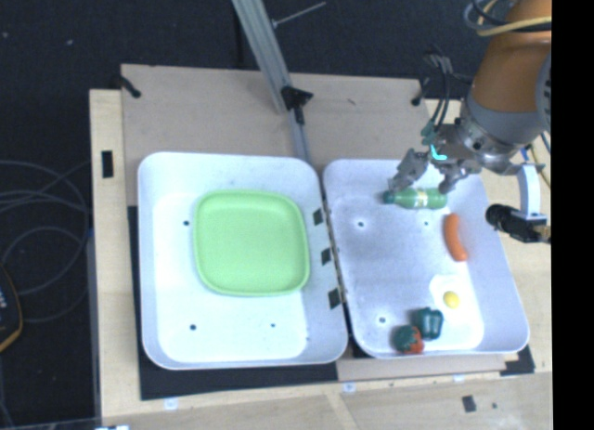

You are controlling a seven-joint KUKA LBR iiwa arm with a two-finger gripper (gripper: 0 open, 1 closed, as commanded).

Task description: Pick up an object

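Note:
In the right bin a green bottle-shaped object lies on its side near the far edge. My gripper hangs just behind and above it, open, with one finger toward the object's left end and the other toward its right end. Nothing is gripped between the fingers. An orange carrot-like piece lies to the right of the green object. At the bin's near right are a small yellow item, a dark green item and a red and green item.
The left bin holds a light green square plate. A grey pole slants down to the gap between the bins at the back. The arm's black fitting overhangs the right bin's right rim.

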